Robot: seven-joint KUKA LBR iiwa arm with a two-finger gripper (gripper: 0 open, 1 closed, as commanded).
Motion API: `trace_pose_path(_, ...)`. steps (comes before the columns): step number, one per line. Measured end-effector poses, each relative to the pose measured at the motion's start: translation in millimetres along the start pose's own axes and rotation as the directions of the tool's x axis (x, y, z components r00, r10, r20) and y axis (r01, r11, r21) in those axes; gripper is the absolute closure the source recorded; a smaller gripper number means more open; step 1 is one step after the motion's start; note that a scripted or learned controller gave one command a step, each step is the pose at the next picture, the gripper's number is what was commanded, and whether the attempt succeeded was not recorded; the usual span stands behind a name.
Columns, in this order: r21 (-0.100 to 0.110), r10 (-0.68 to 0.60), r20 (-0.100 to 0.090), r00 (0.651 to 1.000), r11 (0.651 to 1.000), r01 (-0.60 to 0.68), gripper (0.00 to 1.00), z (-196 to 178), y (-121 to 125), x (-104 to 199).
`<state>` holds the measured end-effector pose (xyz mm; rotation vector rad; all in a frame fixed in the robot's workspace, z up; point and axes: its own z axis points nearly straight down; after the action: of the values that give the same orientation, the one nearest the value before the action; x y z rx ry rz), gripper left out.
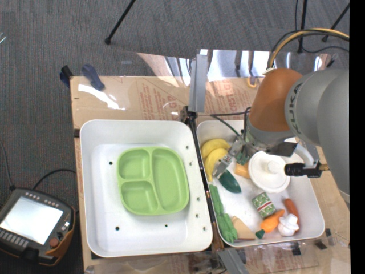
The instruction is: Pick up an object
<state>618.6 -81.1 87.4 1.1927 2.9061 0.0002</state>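
My gripper (230,160) is low in the right bin (317,210), at its left part, and stands open. Its fingertips hover at the right edge of a yellow banana (212,150) and just above a dark green avocado-like piece (230,183). I see nothing held between the fingers. A small orange piece (242,170) lies just right of the gripper. The grey arm with its orange band (275,99) comes in from the right and covers the bin's far right part.
The right bin also holds a white round object (269,171), a green striped can (263,204), a carrot (272,222), a white garlic bulb (288,226) and a green leafy vegetable (224,216). A green divided plate (153,180) lies in the left bin (94,153).
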Motion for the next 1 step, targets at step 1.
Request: trace_pose_path(1,0.002,-0.081,-0.003,0.997,0.997,0.081,0.0,1.3,-89.2,44.3)
